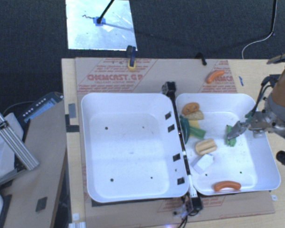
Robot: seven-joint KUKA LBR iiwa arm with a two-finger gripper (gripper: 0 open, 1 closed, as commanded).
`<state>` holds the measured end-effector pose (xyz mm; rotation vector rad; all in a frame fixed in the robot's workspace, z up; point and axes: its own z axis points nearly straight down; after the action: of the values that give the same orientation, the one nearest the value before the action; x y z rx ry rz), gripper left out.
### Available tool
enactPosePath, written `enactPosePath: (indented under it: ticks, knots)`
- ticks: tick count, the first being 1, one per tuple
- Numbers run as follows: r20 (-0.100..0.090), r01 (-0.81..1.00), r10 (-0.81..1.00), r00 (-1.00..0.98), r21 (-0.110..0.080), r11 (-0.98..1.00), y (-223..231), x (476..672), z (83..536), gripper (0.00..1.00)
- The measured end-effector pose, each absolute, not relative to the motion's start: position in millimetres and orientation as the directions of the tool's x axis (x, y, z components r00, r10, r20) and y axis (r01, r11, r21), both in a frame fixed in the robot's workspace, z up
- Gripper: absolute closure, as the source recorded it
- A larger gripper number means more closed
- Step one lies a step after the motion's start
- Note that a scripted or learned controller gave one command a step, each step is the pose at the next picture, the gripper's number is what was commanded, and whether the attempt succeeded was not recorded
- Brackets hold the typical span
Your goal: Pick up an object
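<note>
Grasp step: gripper (236, 130) down in right bin (263, 174), jaws clamped on green object (231, 135) sitting between them. Next: straight lift, checking grip. Bun (205, 146) well left of jaws.

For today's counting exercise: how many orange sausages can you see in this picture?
2: one sausage in the right bin near its front edge, another sausage on the bench behind that bin.

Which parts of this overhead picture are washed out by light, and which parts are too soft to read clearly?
Camera view: the left bin floor glares near-white, flattening its depth; the silvery sheet above the bench shines unevenly; the tool over the right bin looks soft, merging with a green item beside it.
</note>
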<state>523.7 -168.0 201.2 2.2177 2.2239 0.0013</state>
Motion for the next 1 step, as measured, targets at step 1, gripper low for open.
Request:
enactPosePath:
  ticks: [1]
  knots:
    - [0.004, 1.000, 1.000, -0.011, -0.002, 0.011, -91.3, 554.5, 78.5, 0.00]
